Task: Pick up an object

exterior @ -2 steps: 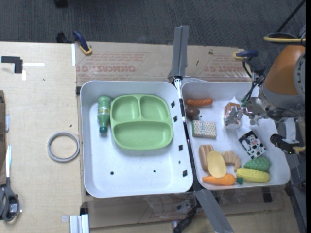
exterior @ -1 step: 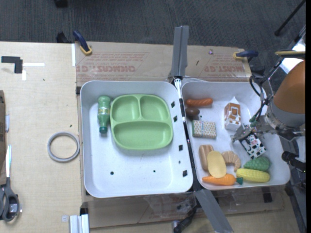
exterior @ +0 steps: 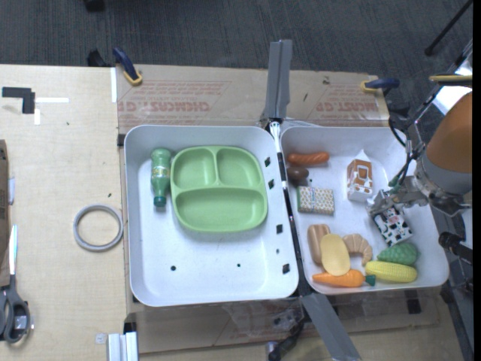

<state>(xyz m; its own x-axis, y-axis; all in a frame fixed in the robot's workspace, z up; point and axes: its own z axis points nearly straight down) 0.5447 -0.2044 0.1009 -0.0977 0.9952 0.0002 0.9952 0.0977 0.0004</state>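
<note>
My gripper (exterior: pixel 388 203) hangs low over the right side of the right bin (exterior: pixel 335 139), under the grey arm with its orange band (exterior: pixel 455 138). It sits directly above a black-and-white spotted carton (exterior: pixel 394 228), which lies tilted, and it seems to touch the carton's upper end. A white and orange carton (exterior: pixel 361 180) stands just to its left. Along the bin's front lie a carrot (exterior: pixel 338 280), a corn cob (exterior: pixel 391 272), a green vegetable (exterior: pixel 400 253), a croissant (exterior: pixel 360 244) and a yellow piece (exterior: pixel 334 254).
An orange sausage (exterior: pixel 308 158), a brown item (exterior: pixel 298 175) and a patterned block (exterior: pixel 316 199) lie in the right bin's left part. The left bin (exterior: pixel 218 277) holds a green divided plate (exterior: pixel 219 188) and a green bottle (exterior: pixel 160 175). A tape ring (exterior: pixel 98 226) rests on the bench.
</note>
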